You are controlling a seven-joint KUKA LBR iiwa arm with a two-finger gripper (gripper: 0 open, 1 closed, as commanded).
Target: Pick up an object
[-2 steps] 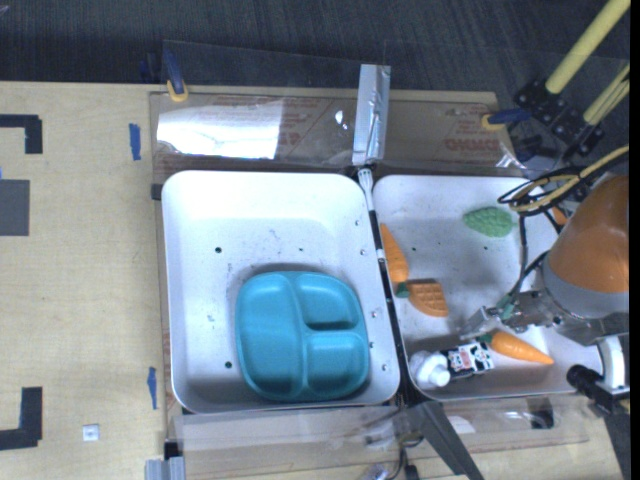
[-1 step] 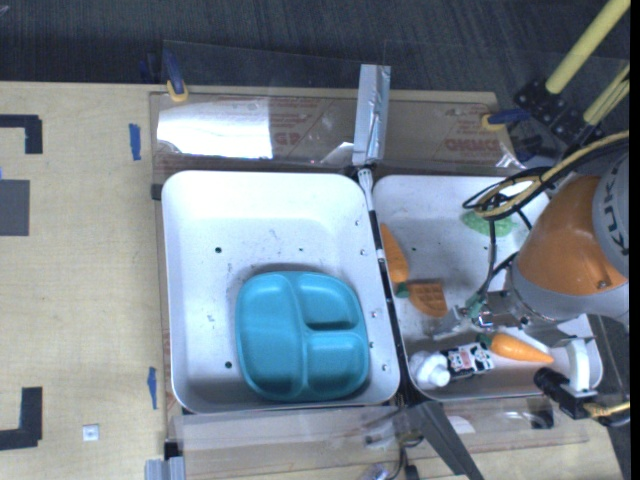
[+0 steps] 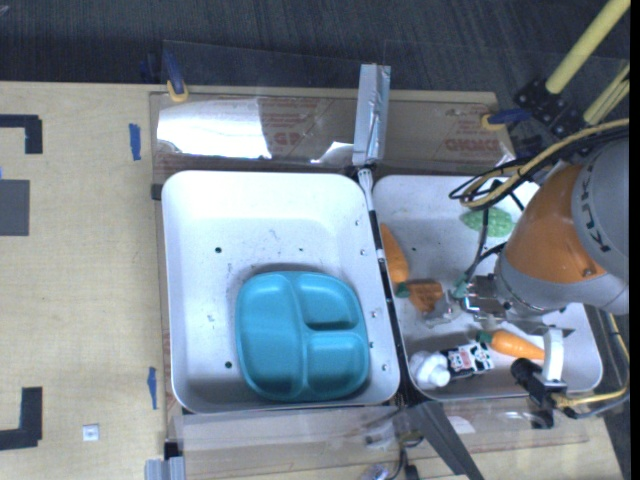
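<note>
My gripper (image 3: 462,300) hangs low over the middle of the right bin (image 3: 430,213), under the arm's orange band (image 3: 552,236). Just to its left lies a small brown-orange block (image 3: 424,292), close to or touching it. An orange carrot-shaped piece (image 3: 395,253) leans against the bin's left wall. Toward the front lie a white object (image 3: 432,370), a small black, white and red item (image 3: 468,359) and a second orange carrot-shaped piece (image 3: 518,345). A green object (image 3: 487,220) is partly hidden behind cables at the back.
The left bin (image 3: 200,218) holds a blue divided tray (image 3: 300,335) toward its front. A raised divider (image 3: 385,298) separates the two bins. The arm's body and cables cover the right bin's right side.
</note>
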